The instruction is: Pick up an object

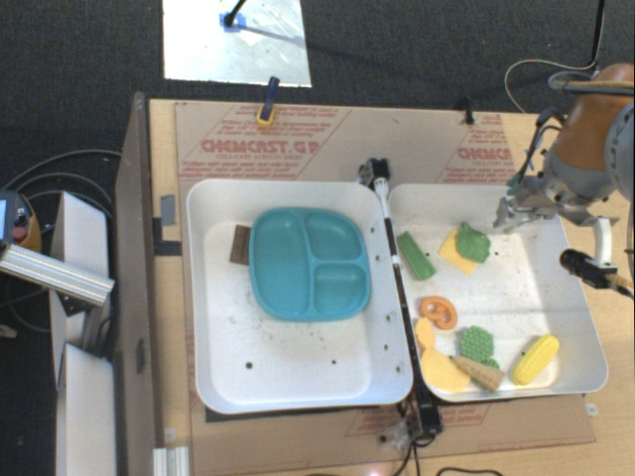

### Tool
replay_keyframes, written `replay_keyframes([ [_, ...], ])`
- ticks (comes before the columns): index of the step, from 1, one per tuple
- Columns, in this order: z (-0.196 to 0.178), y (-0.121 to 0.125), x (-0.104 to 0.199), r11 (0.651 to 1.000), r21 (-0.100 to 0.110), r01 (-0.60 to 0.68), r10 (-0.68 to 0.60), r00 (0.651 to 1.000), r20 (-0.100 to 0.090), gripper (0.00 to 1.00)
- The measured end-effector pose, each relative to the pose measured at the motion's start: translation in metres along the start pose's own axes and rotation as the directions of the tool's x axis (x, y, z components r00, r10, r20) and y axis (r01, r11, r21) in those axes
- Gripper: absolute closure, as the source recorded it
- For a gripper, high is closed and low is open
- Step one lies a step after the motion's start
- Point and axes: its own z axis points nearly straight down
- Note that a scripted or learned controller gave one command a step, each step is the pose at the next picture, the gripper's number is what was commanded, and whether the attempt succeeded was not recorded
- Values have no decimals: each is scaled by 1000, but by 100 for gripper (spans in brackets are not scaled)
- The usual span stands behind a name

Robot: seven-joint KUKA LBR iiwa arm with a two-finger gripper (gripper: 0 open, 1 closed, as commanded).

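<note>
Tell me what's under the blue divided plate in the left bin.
A small brown block pokes out at the blue divided plate's left edge, lying on the left bin floor. How far it reaches underneath, or whether anything else lies beneath, is hidden by the plate.

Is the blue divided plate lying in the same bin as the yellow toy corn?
No, the blue plate lies in the left bin, while the yellow corn lies in the right bin.

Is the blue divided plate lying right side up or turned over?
Right side up: the blue divided plate lies flat in the left bin, its three hollow compartments facing up.
</note>
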Motion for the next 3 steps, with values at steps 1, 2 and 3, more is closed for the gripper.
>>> replay_keyframes([
  [1, 0, 0, 0, 1000, 0, 0, 0, 1000, 0, 0],
  [2, 23, -7, 48, 1000, 10, 4, -4, 1000, -3, 0],
  [3, 3, 14, 41, 1000, 6, 4, -4, 1000, -2, 0],
])
